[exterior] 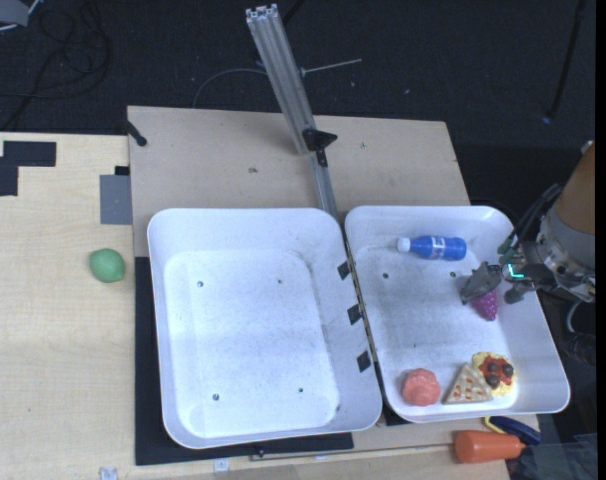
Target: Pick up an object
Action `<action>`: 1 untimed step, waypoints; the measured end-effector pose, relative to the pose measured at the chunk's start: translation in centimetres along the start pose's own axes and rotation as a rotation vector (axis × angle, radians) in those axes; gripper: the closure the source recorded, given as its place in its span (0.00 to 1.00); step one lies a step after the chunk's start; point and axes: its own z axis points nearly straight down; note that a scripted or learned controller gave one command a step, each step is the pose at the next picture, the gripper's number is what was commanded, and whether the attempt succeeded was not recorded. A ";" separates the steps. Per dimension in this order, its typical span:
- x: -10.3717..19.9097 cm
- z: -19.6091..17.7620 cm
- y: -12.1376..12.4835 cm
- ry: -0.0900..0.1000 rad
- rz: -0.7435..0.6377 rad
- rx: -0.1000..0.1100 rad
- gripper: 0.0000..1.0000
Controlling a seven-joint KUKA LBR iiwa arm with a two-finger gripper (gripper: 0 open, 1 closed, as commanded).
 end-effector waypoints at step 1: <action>0.0 0.0 0.0 0.000 0.000 0.000 0.00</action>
